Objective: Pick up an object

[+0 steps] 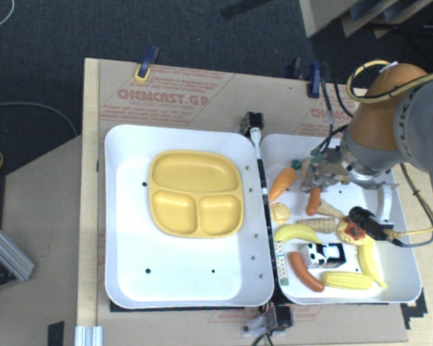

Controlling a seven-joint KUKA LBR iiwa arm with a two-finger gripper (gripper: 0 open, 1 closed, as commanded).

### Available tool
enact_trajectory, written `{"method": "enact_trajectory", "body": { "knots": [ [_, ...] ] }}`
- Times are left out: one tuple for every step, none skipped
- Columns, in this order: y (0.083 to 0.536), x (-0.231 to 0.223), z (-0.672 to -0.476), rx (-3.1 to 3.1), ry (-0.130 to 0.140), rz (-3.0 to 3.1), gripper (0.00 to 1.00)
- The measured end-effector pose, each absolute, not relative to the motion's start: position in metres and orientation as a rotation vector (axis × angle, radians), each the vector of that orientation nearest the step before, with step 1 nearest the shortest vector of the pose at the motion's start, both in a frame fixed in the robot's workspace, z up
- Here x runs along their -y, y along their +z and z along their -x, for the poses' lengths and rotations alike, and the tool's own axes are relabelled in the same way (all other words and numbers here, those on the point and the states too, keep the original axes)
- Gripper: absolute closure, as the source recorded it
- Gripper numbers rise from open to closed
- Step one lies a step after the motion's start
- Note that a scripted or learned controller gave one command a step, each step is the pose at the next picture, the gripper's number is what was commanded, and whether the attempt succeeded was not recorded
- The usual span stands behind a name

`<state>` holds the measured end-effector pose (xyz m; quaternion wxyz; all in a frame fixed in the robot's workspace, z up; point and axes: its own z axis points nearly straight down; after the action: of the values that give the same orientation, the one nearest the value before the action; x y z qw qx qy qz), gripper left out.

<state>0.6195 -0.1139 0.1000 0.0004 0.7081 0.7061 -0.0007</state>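
Right bin, near edge: corn cob and red sausage side by side, a black-and-white toy just behind them. Yellow banana lies mid-bin by the divider; a second yellow piece to the right. Orange carrot farther back, tilted. Gripper low over the bin's far part, just right of the carrot; whether it is parted or closed, or holds anything, cannot be told. Left bin: yellow divided tray.
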Motion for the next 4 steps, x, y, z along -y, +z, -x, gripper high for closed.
{"method": "enact_trajectory", "body": {
  "knots": [
    [0.149, 0.109, -0.613, -2.217, 0.006, -2.218, 1.0],
    [0.2, 0.107, -0.605, -2.218, 0.006, -2.217, 1.0],
    [0.227, 0.107, -0.606, -2.219, 0.005, -2.217, 1.0],
    [0.229, 0.064, -0.601, -2.228, 0.001, -2.218, 1.0]
  ]
}}
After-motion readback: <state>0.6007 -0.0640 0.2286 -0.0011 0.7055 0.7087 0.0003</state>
